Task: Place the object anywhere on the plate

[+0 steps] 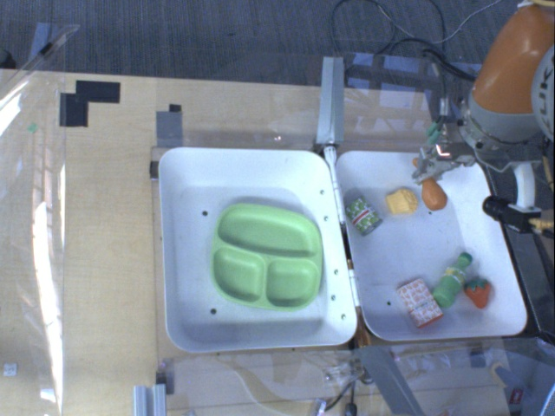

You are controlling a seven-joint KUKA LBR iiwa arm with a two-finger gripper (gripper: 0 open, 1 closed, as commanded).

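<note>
Camera view: tool point(431, 165), finger state not discernible, hung just above orange object point(434, 196) in right bin point(503, 319); green plate point(266, 256) lay well apart.

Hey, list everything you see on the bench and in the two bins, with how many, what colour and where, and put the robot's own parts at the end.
bins: 2, white, side by side on the bench
plate: 1, green, three compartments, middle of the left bin
green box: 1, green, right bin, near its left wall
yellow item: 1, yellow, right bin, upper middle
orange item: 1, orange, right bin, beside the yellow item, under the gripper
bottle: 1, green, right bin, lower right
strawberry: 1, red-orange, right of the bottle
red box: 1, red and white, right bin, lower middle
arm: 1, grey and orange, upper right
gripper: 1, just above the orange item
</note>
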